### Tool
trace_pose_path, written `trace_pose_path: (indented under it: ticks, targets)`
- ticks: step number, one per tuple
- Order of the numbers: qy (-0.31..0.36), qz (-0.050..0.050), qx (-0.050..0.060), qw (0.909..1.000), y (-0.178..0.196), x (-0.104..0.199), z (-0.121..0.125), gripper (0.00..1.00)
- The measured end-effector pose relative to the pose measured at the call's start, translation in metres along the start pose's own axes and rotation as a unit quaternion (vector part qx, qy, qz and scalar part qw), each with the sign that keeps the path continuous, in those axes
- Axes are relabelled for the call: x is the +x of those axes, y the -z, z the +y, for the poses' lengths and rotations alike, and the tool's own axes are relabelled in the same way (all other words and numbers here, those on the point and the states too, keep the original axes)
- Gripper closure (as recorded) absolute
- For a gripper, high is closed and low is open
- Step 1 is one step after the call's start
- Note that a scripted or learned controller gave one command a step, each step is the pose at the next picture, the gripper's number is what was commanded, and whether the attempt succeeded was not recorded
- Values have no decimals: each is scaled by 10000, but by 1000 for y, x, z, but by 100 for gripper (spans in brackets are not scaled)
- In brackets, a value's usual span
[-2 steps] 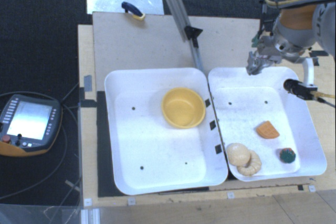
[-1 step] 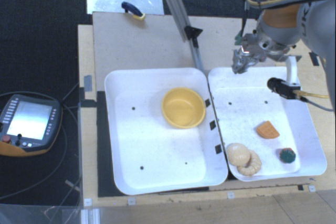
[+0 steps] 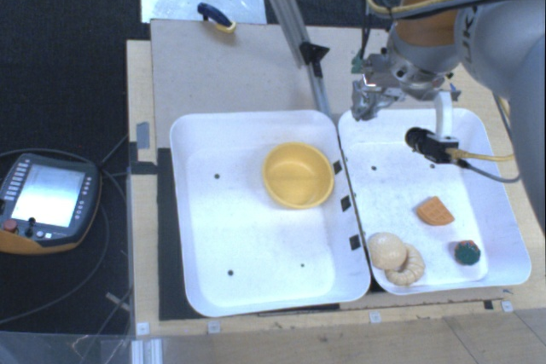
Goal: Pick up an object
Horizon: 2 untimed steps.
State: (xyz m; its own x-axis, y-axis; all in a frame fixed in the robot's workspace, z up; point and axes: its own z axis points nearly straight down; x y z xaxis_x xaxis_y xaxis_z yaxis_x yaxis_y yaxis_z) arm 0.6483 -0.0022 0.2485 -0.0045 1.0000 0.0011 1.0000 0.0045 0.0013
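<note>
Gripper: hangs over the far left corner of the right bin, close to the wall it shares with the left bin; nothing is seen between the tips; whether they are spread or closed cannot be told from this angle.
Candidate objects: orange wedge, green piece and pale pastry cluster, all in the near half of the right bin; yellow bowl in the left bin, against the shared wall.
Key relation: every right-bin object lies toward the camera from the gripper, well apart from it; the bowl lies left of it and nearer.
Nearest by judgement: the bowl; reaching it means crossing the bin wall.
Orientation, wedge: long axis runs roughly left to right; which end is the point cannot be told.
Orientation, pastry cluster: curved, its length running from upper left to lower right.
Orientation, bowl: upright, mouth up, round; no long axis.
Arm: single arm, entering from the right.
</note>
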Motion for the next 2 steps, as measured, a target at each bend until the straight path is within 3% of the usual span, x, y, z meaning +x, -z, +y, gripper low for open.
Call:
trace_pose_path:
  ticks: [2]
  targets:
    - [-3, 2, 3, 10000, 5, 97, -14, 100]
